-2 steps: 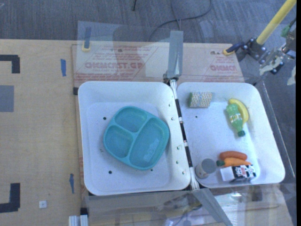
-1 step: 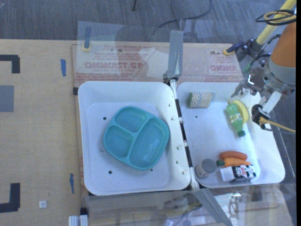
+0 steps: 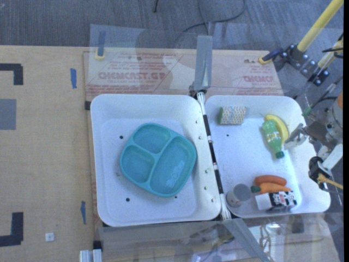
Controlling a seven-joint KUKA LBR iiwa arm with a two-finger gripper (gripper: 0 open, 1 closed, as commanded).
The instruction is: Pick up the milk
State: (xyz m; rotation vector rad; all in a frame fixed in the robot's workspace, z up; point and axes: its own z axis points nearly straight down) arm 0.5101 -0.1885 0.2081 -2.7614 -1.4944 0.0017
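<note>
Looking at the milk (image 3: 283,200), I see it lying near the right bin (image 3: 248,146)'s front rim, the carrots (image 3: 270,184) just behind it and a grey cup (image 3: 238,194) to its left. The bin's centre is open. The gripper (image 3: 327,154) sits past the right rim, apart from the milk; its fingers I cannot tell.

My view is evenly bright and slightly soft, with glare on the white bins (image 3: 106,111) and faint shadows.

Plate (image 3: 158,159) in left bin (image 3: 103,111); milk (image 3: 277,200) in right bin (image 3: 245,146).
</note>
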